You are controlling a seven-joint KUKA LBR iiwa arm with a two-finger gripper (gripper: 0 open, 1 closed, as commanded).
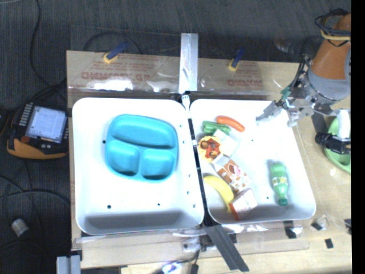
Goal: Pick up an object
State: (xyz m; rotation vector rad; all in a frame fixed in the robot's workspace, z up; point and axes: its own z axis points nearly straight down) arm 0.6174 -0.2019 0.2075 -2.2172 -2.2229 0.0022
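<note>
Objects for picking lie in the right bin (302, 170): a green bottle (278, 182), a banana (220, 188), an orange carrot-like piece (230, 123) and small printed packets (231, 173), their labels too small to read. Whether the pincer (283, 108) is spread or pressed together cannot be told; it hangs over that bin's far right corner, nothing visibly in it. The arm (331, 61) is cut off at the frame's right. On the pale surface (131, 73), the left bin (91, 210) carries a blue sectioned tray (141, 147). Dark carpet (34, 50) surrounds; a handheld screen device (40, 129) lies left
</note>
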